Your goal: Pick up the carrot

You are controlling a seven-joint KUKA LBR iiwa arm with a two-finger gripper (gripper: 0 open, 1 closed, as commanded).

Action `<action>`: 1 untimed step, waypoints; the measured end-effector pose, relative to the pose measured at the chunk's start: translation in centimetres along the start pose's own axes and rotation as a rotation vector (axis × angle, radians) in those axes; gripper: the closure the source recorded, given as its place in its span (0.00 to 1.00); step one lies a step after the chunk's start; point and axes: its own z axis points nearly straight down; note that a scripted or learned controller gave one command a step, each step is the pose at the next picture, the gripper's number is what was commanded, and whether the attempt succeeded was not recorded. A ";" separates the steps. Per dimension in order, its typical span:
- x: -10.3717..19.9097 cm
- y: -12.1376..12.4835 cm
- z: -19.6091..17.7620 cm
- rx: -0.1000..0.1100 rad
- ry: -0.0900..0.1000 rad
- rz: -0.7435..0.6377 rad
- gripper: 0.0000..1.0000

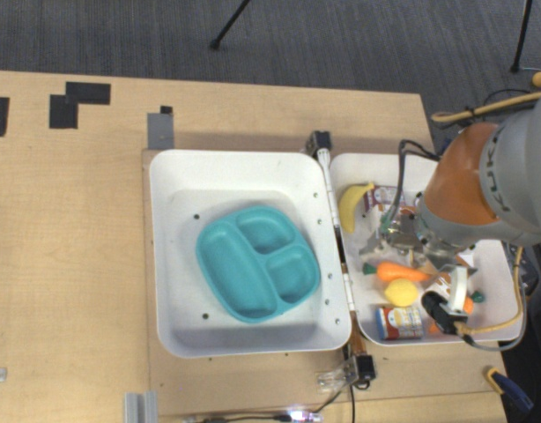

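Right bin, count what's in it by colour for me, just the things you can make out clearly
Orange: 1, the carrot
Yellow: 2, the banana and the lemon
Red and white: 1, the can
Total: 4; the arm hides other things in that bin.

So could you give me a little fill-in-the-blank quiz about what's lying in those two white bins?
The teal divided plastic plate lies in the ____ bin.
The orange carrot lies in the ____ bin.
The yellow banana lies nearer the ____ edge of the view than the carrot.
The small round yellow lemon lies right beside the ____.

Missing words: left; right; top; carrot
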 end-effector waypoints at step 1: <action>-2.9 -3.9 1.1 0.006 0.000 0.144 0.00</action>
